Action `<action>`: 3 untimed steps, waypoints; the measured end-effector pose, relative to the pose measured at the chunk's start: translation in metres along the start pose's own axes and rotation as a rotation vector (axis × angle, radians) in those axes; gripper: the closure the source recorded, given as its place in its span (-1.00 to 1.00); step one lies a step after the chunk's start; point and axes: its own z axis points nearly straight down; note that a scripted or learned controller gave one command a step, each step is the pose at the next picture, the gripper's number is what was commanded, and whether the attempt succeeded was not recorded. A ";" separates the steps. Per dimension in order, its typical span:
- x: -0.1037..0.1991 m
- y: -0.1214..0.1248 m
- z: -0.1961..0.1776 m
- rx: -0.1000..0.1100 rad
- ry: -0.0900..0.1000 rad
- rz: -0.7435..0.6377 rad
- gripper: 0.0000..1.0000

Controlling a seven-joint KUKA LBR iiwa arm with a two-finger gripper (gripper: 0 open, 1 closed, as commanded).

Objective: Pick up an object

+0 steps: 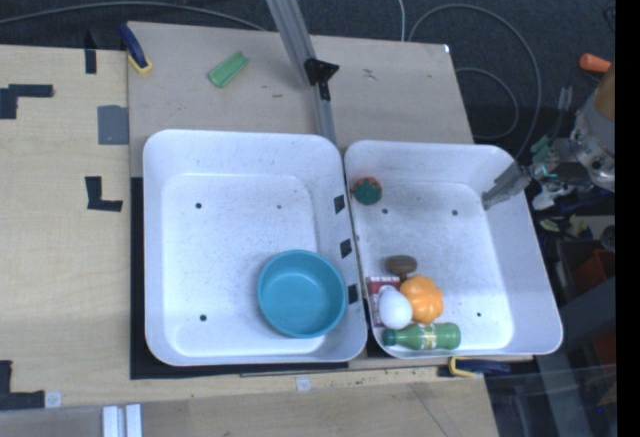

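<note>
The right bin (500,255) holds a cluster near its front left corner: a brown oval piece (401,265), an orange fruit (424,297), a white egg-shaped object (395,309), a small red and white box (380,284) and a green bottle (424,336) lying on its side. A small green and red ball (367,190) lies at the bin's back left. A blue bowl (301,292) stands in the left bin (200,225) at the front right. My gripper (500,189) hangs over the right bin's back right rim, away from every object, with nothing seen in it.
A grey pole (283,5) slants over the bench behind the bins. A green block (228,69) and a blue and yellow clamp (134,48) lie on the board at the back left. Cables run across the dark floor behind.
</note>
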 end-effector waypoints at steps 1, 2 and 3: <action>0.000 0.000 0.000 0.000 0.000 0.001 -1.00; 0.000 -0.005 0.044 0.004 0.000 0.002 -1.00; 0.003 0.003 0.094 0.005 0.001 0.001 -1.00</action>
